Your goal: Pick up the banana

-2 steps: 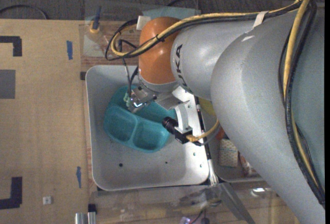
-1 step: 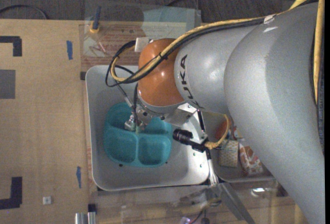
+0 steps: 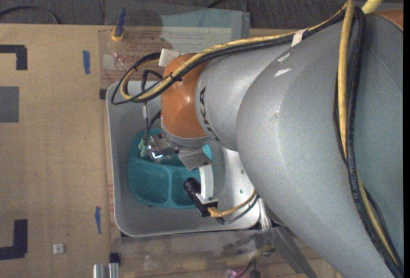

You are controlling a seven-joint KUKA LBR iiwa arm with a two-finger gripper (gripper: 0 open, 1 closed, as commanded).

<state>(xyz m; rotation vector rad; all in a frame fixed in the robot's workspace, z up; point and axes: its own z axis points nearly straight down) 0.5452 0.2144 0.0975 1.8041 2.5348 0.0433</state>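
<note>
Gripper (image 3: 155,150) low over teal tray (image 3: 150,184) in bin (image 3: 122,142); its state apparently hidden.

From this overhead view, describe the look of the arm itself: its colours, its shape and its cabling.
The arm is a thick, rounded grey body that fills the right of the view. An orange band rings it above the wrist. Black and yellow cables run along its outside, and more loop near the band. Below the band sit grey and metallic wrist parts and a black connector with a yellow lead.

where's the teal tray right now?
In the camera view, the teal tray lies in the white bin at lower centre-left, directly under the arm's orange band and wrist.
</note>
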